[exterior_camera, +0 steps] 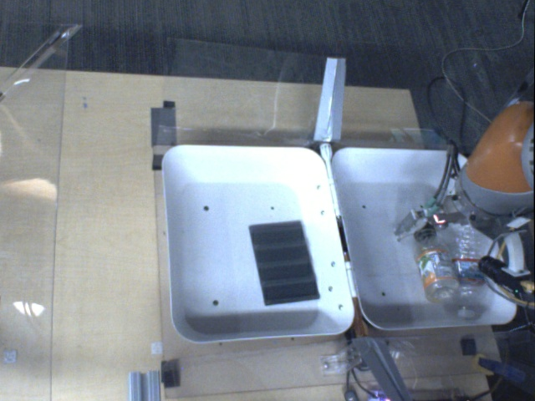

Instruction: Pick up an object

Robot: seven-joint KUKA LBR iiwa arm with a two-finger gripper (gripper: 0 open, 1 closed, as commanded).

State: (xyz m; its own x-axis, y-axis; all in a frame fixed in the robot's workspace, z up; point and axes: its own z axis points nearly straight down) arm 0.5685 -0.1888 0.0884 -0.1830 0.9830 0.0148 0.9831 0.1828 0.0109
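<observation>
The gripper [428, 224] sits low over the right bin [368, 182], toward that bin's right side, with the grey arm [501, 161] and its orange band coming in over the bin's right edge. The metal tip is small and tangled with reflections and cables, so whether it is released or clenched cannot be told from this view, and nothing can be made out as grasped.

Just below the gripper, near the bin's front right corner, lies a clear plastic bottle [436, 272] with an orange and green label. It looks to be resting on the bin floor, on its side or tilted, close to the gripper and perhaps touching it; the contact is too blurred to judge. A second patch of clear, crinkled plastic just to its right may be part of the same bottle or a separate thing; that cannot be told.

The left bin [184, 224] holds a dark ribbed block [284, 262], lying flat a little right of the middle and toward the front edge, well apart from the gripper.

As a judgement, the task is at the reaching or grasping step. The arm is down at the bottle, the likely target, but no lift is visible: the bottle appears to lie in the bin. Securing it and raising it clear of the bin floor remain.
</observation>
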